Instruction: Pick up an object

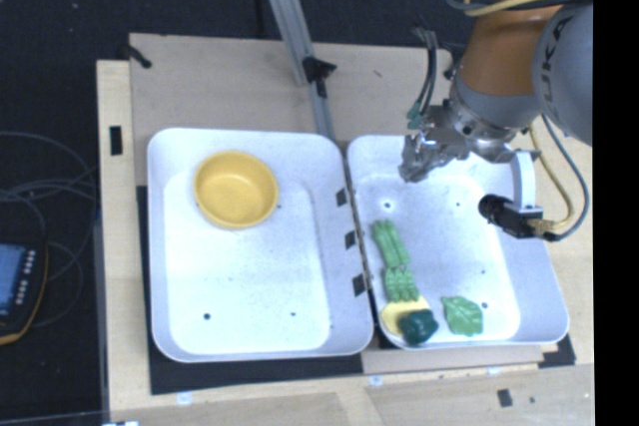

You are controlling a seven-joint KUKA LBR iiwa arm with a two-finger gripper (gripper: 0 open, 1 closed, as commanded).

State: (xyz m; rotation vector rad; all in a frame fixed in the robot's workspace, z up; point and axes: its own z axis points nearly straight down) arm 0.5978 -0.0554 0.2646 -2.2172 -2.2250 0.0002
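My gripper (417, 160) hangs over the back of the right bin (504, 259), pointing down and left, with nothing visible between its fingers. A long green ridged piece (392, 259) lies along the right bin's left side, well in front of the gripper. At the bin's front left corner sits a yellow piece with a dark green lump (411, 322) on it. A light green leafy piece (462, 314) lies just to its right. A yellow bowl (236, 189) stands upright in the left bin (250, 304), near its back.
A grey metal post (290, 15) slants up from behind the two bins. A black cable part (504, 213) of the arm hangs over the right bin's right side. The wooden bench (200, 75) runs around both bins.
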